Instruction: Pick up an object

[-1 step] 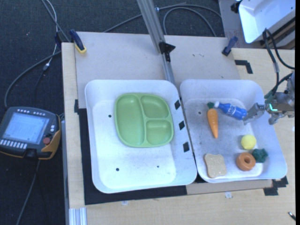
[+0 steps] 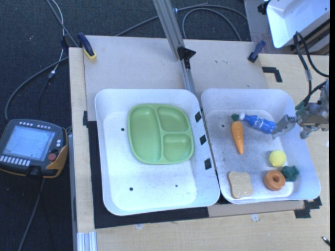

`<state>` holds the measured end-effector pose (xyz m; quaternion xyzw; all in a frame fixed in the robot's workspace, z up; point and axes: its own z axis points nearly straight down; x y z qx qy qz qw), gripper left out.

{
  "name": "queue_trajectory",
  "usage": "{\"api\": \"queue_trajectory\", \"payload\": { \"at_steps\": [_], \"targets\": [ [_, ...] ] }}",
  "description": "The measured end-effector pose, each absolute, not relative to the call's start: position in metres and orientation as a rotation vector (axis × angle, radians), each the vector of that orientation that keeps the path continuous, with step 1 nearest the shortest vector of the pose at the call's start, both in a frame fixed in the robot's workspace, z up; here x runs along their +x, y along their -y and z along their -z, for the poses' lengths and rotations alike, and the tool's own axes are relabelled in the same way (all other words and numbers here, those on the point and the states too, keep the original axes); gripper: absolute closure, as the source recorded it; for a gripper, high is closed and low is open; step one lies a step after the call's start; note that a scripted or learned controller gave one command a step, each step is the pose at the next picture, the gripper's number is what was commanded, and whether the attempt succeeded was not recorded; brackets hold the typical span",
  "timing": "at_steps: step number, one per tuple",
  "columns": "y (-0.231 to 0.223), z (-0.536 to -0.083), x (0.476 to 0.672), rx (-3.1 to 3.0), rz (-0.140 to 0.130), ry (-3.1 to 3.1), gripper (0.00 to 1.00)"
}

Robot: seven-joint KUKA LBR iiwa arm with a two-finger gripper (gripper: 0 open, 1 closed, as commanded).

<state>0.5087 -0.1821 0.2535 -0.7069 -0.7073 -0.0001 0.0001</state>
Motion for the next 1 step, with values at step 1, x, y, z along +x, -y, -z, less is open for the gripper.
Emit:
{"api": "queue_trajectory", "payload": {
  "at_steps": [1],
  "targets": [
    [0.1866,-0.209,0.5036,-2.219,-0.003,2.216,0.0]
  ]
}}
